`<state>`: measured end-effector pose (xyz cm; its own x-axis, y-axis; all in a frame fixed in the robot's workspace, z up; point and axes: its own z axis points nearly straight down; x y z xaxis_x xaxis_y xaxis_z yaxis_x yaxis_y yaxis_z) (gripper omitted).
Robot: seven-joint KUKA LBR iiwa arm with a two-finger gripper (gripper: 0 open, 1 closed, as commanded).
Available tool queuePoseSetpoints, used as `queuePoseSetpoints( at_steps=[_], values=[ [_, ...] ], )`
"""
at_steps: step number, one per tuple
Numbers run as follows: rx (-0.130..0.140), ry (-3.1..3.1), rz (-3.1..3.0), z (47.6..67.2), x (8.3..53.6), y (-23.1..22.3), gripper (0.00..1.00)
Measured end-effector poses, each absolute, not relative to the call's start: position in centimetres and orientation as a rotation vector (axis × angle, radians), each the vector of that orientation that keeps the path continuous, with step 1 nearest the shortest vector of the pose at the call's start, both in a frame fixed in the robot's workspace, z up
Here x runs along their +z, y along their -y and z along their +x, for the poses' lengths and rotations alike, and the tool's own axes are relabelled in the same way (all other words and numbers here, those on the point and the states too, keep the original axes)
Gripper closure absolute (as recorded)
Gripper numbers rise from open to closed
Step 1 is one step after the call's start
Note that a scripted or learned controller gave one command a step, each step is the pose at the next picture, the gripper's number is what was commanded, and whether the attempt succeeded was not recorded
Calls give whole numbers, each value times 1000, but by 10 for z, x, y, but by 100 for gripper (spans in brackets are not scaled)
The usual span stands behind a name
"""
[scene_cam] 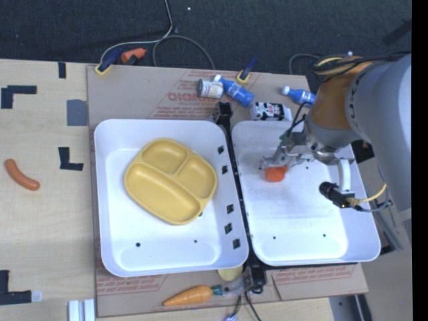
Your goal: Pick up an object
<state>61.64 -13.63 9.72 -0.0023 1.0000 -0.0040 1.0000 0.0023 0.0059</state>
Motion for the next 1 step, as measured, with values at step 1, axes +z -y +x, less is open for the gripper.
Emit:
queuePoseSetpoints(
  at_steps=[1],
  values=[
    [7,-2229,2214,568,206,71,100]
  ],
)
